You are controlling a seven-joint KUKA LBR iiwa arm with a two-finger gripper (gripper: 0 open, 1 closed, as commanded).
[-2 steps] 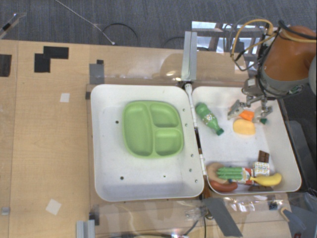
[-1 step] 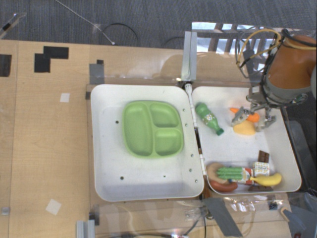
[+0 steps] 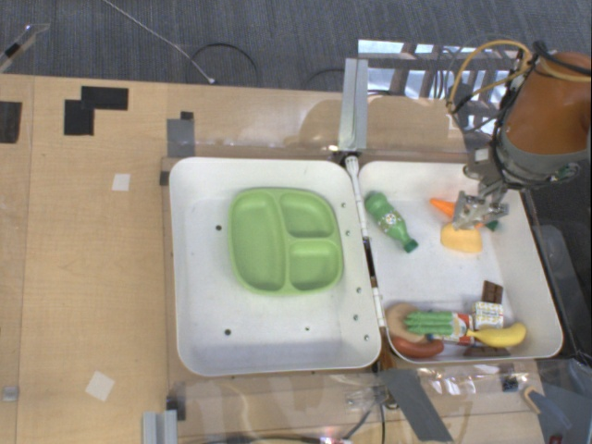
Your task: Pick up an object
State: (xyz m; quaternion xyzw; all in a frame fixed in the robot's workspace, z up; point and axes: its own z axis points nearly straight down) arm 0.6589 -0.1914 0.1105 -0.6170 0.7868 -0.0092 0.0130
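The arm reaches in from the right, its orange band (image 3: pixel 548 109) above the right bin (image 3: pixel 421 276). The gripper (image 3: pixel 478 213) hangs low over the upper right part of that bin, just above a yellow toy piece (image 3: pixel 462 240) and beside a small orange carrot-like piece (image 3: pixel 443 206); whether its jaws are open or closed cannot be told, and nothing is seen held between them. A green toy bottle (image 3: pixel 389 220) lies tilted near the bin's left wall. Along the bin's lower edge a banana (image 3: pixel 504 336), a green bundle (image 3: pixel 435 323) and a red piece (image 3: pixel 418 347) lie crowded together. The left bin (image 3: pixel 199 331) holds a green divided plate (image 3: pixel 284 240).
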